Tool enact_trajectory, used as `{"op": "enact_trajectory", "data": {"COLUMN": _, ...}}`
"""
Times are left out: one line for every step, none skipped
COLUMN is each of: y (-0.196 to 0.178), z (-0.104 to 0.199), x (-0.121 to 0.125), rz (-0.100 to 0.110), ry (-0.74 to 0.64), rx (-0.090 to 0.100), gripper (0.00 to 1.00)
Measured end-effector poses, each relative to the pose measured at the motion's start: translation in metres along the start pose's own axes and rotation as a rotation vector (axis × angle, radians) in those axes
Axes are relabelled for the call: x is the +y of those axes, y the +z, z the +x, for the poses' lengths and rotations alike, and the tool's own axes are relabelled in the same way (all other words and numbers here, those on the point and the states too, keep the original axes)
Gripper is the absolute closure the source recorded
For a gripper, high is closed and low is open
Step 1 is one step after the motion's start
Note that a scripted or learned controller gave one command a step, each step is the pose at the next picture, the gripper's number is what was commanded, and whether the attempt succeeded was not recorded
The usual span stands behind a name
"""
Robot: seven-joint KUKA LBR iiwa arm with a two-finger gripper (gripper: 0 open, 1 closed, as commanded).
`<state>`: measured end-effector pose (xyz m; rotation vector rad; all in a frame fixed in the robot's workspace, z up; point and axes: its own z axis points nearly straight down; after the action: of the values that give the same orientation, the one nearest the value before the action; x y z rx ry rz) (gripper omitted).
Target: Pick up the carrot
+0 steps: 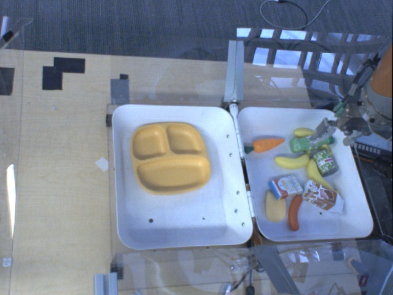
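While carrot [268, 145] lies untouched at right bin's [362, 217] 10 o'clock, nothing's done. Gripper [328, 129] hangs at 1 o'clock; grip state unclear. Reach, grasp, lift all remain.

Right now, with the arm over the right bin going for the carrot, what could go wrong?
1. The gripper hangs over the green toy, apart from the carrot, so it may grab the wrong item.
2. The carrot lies close to the right bin's left wall, which could block a finger.
3. A banana sits just below the carrot and could get nudged.
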<state>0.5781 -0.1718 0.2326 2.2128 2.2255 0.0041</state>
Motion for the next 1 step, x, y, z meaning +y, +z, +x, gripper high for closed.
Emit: {"op": "enact_trajectory", "data": {"y": 0.0649, "z": 0.0388, "x": 0.0547, "rz": -0.001, "ry": -0.128, "rx": 0.000, "gripper": 0.00}}
